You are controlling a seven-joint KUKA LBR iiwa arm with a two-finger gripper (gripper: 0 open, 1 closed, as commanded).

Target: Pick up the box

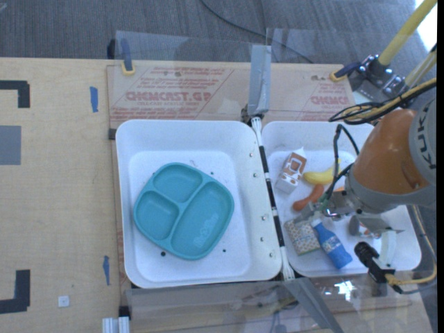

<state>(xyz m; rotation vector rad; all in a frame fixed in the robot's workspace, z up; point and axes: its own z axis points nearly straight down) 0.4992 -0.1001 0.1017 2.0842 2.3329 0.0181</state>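
A: How many of each thing?

B: Two white bins. The left bin (132, 207) holds one teal divided plate (184, 210). The right bin (305, 134) holds one box (291, 172), one banana (318, 177), one carrot (308, 198), one blue bottle (331, 244) and one patterned packet (303, 235).

A: The box?

B: Small, white with orange print, lying tilted just beside the banana, on its side toward the plate.

A: Your gripper (340, 210)?

B: Near the carrot; whether it is open, I cannot tell.

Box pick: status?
Arm over right bin. Box lies free at its left wall, ungrasped. Carrot, banana, bottle crowd it.
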